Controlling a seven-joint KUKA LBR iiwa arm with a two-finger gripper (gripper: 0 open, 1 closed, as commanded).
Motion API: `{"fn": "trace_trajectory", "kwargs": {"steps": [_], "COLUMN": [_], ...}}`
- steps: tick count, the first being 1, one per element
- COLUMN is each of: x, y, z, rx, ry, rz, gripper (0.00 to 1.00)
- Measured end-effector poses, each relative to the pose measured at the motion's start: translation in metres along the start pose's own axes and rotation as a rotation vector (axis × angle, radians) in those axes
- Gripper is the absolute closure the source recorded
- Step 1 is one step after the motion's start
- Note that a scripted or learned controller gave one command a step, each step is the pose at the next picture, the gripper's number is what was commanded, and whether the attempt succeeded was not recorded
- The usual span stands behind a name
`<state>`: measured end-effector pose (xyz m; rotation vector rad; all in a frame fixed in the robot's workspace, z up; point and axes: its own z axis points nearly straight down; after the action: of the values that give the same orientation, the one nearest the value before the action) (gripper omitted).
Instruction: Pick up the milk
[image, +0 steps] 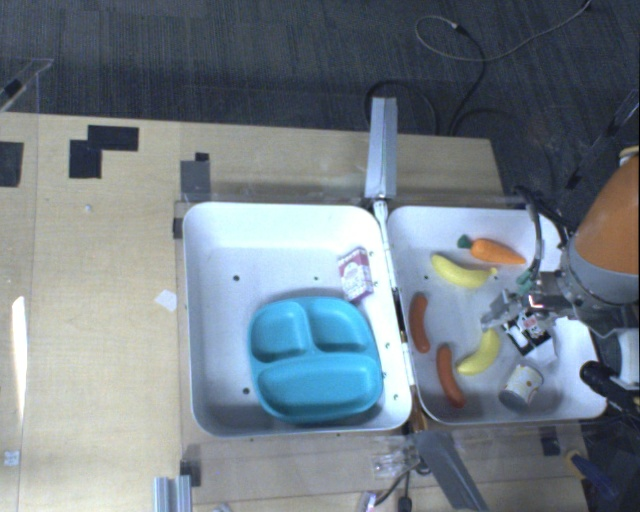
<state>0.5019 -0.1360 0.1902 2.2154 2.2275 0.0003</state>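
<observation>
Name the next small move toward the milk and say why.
Probably lift clear and carry the gripper leftward across the divider. The milk carton lies in the left bin, near its upper right corner above the blue tray, while the gripper sits in the right bin among bananas and sausages.

The pale wooden desk (100, 330) carries two white bins, touching side by side: the left bin (215, 330) and the right bin (420, 235). Black patches (100, 145) (flat, angular) mark the desk's far left, and a small white scrap (164, 298) lies near the left bin.
</observation>
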Motion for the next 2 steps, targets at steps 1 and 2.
{"fn": "trace_trajectory", "kwargs": {"steps": [1,2], "x": [-0.051,-0.053], "y": [0.021,0.026], "z": [0.076,0.062], "rx": [-0.015,-0.027], "ry": [-0.006,-0.015], "rz": [-0.246,-0.247], "gripper": [0.0,1.0]}}
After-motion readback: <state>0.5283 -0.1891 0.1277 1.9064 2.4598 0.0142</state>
